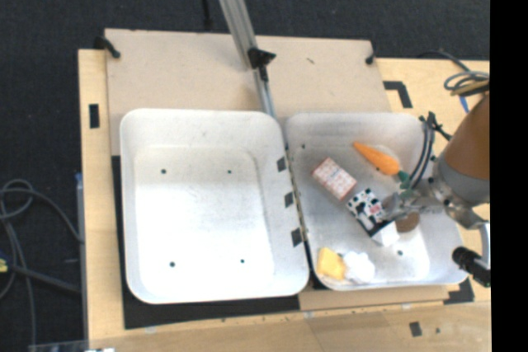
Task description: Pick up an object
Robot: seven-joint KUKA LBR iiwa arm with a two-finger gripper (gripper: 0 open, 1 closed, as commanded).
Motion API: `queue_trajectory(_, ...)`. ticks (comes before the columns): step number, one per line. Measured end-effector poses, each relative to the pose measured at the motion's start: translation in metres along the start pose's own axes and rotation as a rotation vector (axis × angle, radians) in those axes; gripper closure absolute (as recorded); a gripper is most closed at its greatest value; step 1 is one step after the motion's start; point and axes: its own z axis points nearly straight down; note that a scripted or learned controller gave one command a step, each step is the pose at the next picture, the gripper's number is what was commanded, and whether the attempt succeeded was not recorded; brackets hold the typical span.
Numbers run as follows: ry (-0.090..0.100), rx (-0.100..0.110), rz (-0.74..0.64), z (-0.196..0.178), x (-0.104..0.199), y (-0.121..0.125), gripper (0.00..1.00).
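Camera view: we see the gripper [402,210] over the right bin [346,128], black-and-white box [365,205] just left; finger state we cannot tell.

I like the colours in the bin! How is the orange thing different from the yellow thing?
The orange thing is long and pointed; the yellow thing is short and blocky. The orange thing lies near the far wall of the right bin; the yellow thing sits in its near corner, beside a white thing. Both are small, bright and lie in the same bin.
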Motion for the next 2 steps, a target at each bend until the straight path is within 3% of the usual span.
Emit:
queue_trajectory(1, 0.000, 0.019, -0.008, -0.045, -0.002, 0.008, 1.00)
queue_trajectory(2, 0.001, 0.018, -0.009, -0.093, -0.003, 0.012, 1.00)
